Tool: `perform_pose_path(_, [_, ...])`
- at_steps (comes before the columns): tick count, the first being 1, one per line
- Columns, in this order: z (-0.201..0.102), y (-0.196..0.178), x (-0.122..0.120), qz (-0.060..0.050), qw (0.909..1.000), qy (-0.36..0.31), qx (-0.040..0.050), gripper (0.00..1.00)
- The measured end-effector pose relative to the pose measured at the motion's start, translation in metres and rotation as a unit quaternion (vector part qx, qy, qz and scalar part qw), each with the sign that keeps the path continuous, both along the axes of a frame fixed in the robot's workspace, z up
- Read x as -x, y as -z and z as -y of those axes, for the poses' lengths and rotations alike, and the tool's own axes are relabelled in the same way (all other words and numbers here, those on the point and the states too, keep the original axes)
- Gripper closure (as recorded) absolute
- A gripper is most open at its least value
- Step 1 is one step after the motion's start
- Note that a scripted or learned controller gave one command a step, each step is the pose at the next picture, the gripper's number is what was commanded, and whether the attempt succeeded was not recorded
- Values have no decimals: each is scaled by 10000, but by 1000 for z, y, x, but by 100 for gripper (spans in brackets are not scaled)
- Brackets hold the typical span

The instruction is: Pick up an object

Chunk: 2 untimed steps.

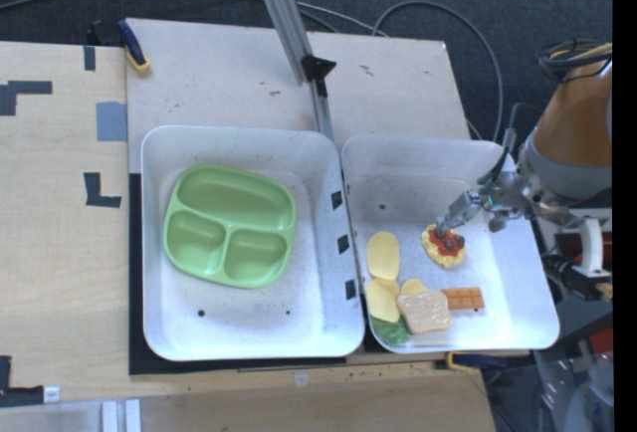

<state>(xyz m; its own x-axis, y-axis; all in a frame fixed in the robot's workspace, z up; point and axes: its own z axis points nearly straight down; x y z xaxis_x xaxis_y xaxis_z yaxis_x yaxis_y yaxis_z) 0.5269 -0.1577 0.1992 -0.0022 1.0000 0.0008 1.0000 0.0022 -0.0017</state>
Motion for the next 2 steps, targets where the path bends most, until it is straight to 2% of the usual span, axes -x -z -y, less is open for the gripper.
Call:
perform_pose_path(1, [0, 0, 0, 0, 10000, 1, 0, 0])
perform_pose_path(2, [-2, 62, 8, -31, 10000, 3, -3, 0])
